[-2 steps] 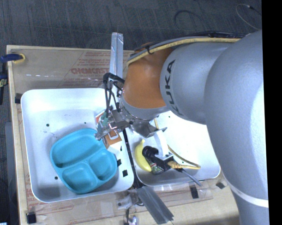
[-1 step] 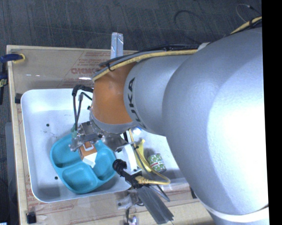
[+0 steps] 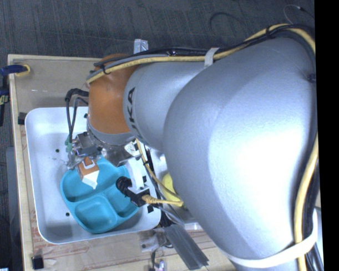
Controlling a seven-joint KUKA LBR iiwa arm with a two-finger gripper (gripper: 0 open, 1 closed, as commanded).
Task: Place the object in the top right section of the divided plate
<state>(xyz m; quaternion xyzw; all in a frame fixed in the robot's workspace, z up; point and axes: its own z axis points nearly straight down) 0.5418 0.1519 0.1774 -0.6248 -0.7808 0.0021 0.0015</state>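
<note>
Camera view shows the jaws (image 3: 86, 157) low over the blue divided plate (image 3: 100, 209), and whether they are spread or pinching cannot be told. A small orange-and-white object (image 3: 88, 170) sits just below them, on the plate's upper-left part. To do this well, confirm the object lies inside the top right section, then lift straight up without dragging it.

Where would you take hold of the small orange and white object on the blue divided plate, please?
Probably from above, across the narrow sides of the small orange and white object. It lies in a section of the blue divided plate, whose raised rim and dividers block a sideways approach.
</note>
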